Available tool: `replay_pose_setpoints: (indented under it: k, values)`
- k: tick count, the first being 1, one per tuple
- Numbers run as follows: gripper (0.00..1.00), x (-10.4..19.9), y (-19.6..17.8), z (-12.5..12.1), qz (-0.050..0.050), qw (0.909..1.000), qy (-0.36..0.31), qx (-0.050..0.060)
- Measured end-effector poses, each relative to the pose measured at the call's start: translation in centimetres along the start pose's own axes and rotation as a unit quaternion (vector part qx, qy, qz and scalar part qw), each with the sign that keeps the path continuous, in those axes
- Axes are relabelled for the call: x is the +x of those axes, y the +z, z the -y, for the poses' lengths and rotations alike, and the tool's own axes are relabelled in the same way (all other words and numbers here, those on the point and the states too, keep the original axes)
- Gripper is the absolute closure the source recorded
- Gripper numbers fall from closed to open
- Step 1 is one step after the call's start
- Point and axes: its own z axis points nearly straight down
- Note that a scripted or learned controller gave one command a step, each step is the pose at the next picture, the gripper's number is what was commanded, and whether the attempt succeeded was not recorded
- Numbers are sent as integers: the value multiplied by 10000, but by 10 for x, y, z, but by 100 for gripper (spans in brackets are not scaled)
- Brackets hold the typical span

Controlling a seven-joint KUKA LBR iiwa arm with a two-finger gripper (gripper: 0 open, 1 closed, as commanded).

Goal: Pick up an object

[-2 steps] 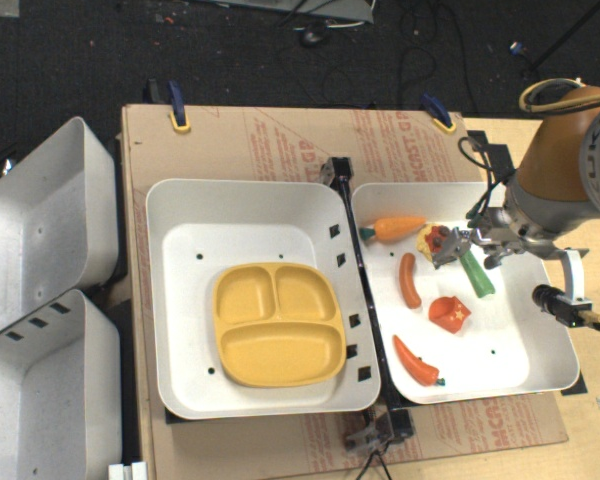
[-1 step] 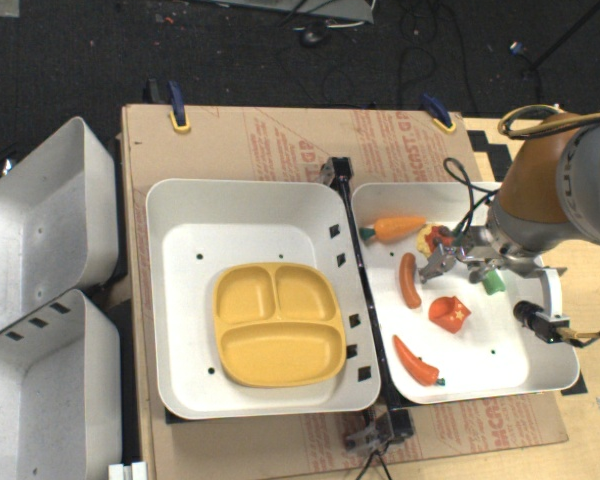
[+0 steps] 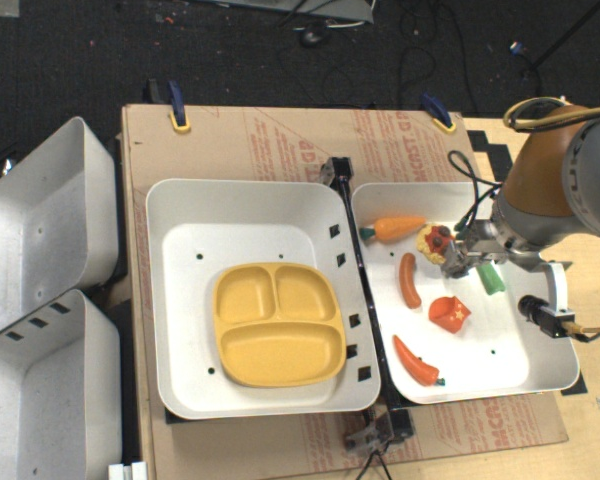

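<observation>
I've got the arm (image 3: 555, 183) reaching in from the right over the right bin (image 3: 550, 368), pincer (image 3: 454, 258) low near the bin's upper middle. Can't tell if it's wide or narrow, too small and dark. It sits right by a small red-yellow item (image 3: 436, 240), prob the target, w/ a green piece (image 3: 492, 277) just beside. Carrot (image 3: 398, 229), sausage (image 3: 410, 281), red pepper (image 3: 448, 313) and chili (image 3: 416, 361) lie loose and apart, so each is reachable. Yellow divided plate (image 3: 279, 324) sits in the left bin (image 3: 180, 208) on the desk (image 3: 280, 138).
</observation>
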Motion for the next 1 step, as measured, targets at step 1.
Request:
replay_pose_setpoints:
  k: [1]
  values:
    - [100,-6,-44,-4,5,10000,-1,-16]
